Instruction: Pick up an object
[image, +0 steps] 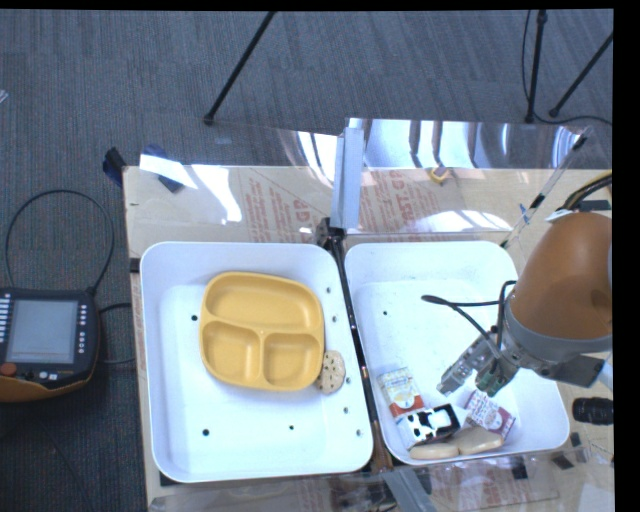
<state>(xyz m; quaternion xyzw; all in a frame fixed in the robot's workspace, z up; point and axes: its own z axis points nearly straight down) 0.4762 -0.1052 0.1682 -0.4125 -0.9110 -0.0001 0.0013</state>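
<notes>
On the table we see two white bins; the left bin (170, 420) holds a yellow tray (263, 330) and a cookie (331, 370). The pincer (478, 372) hangs spread and empty in the right bin (440, 265), above packets (445, 420) crowded at its near edge. We fear a closing grip could nudge neighbours or pinch two.

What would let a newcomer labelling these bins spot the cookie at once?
Start at the left bin, which holds a yellow divided tray. The cookie lies against the tray's lower right corner. It is the only small round, brown-speckled thing there; the packets lie in the other bin.
</notes>
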